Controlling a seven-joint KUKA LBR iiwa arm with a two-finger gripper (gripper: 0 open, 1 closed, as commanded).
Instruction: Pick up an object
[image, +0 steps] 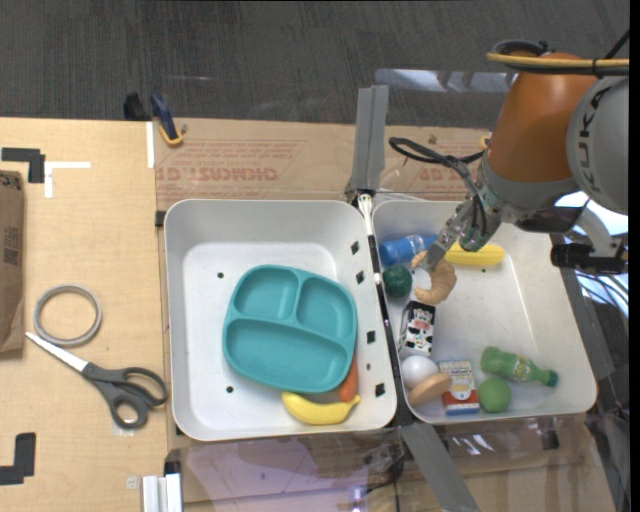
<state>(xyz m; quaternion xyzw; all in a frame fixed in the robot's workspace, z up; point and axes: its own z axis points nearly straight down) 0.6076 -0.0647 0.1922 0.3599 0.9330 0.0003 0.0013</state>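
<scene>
The cardboard sheet (255, 160) behind the bins carries mirrored red print, too reversed and faint to read with certainty. A small carton (419, 329) in the right bin (560, 330) shows a black-and-white cow pattern, and a red-and-white box (459, 385) at that bin's front edge has print too small to read.

The end effector (447, 250) hangs over the back left part of the right bin, and a tan bread piece (436, 285) sits right under its tips, touching or nearly so. Whether the fingers are parted or clamped on it cannot be told from this slant. A yellow block (476, 257) lies just beside the tips at the back wall, a blue bottle (403, 248) is near the bin's left wall, and a dark green ball (398, 280) lies below the bottle.

Along the front edge lie a white egg (415, 371), the box, a green ball (494, 394) and a green bottle (518, 366). The middle and right of this bin's floor are bare.

The left bin (190, 300) holds a teal tray (290, 328), with a banana (318, 408) and a carrot (349, 383) against the front wall. On the desk (80, 240) to the left lie scissors (100, 378) and a tape ring (67, 314).
</scene>
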